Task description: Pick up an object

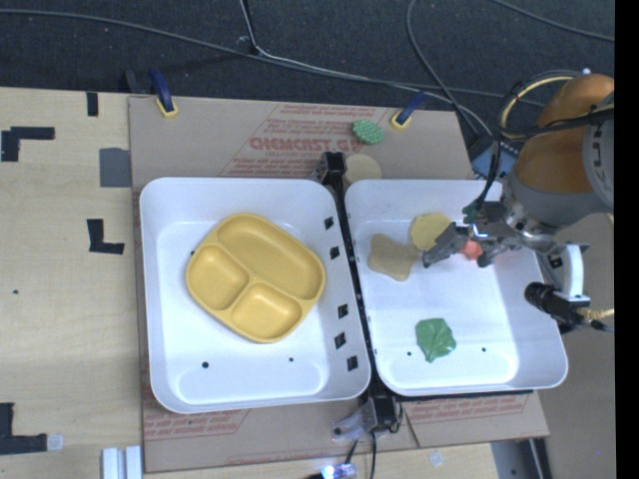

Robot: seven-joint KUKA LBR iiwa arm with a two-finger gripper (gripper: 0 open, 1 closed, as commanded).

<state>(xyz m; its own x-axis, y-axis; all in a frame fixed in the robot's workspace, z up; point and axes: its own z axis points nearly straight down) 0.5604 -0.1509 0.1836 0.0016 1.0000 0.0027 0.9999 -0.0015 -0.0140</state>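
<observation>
In the right bin (499,367) lie a tan flat piece (391,257), a yellow round piece (429,230) and a green leafy piece (435,338). My gripper (449,248) hangs low over the bin's upper middle, just right of the tan piece and below the yellow one. A small orange-red bit (471,250) shows right at the gripper; whether it is held or lies under it cannot be told. The green piece lies apart, nearer the front.
The left bin (170,367) holds a yellow divided plate (256,276). A small green knobbly item (367,131) sits on the cardboard behind the bins. The grey and orange arm (559,168) and cables crowd the right bin's right side.
</observation>
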